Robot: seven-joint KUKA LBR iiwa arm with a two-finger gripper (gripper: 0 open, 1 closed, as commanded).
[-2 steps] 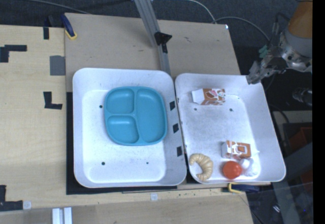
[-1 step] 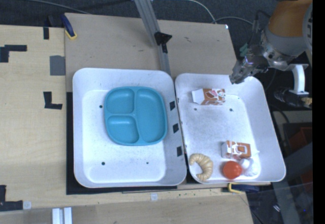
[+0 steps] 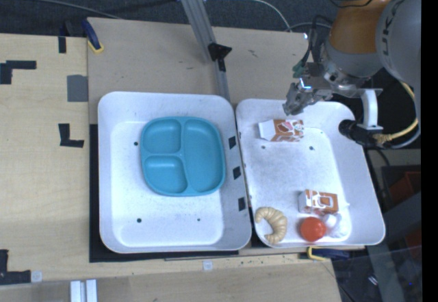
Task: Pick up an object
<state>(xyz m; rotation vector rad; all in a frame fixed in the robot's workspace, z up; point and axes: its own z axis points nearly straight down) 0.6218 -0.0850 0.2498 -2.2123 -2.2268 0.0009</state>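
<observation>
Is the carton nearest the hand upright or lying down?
Lying down. The carton rests flat on its side on the right bin's floor, printed face up, just below the hand.

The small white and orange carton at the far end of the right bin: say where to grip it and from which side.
Grip the small white and orange carton across its short sides, coming straight down from above. It lies flat on the right white bin with its long axis running left to right, and bare floor on its near side leaves finger room. The gripper hovers just beyond it, so probably only a short move is needed.
</observation>
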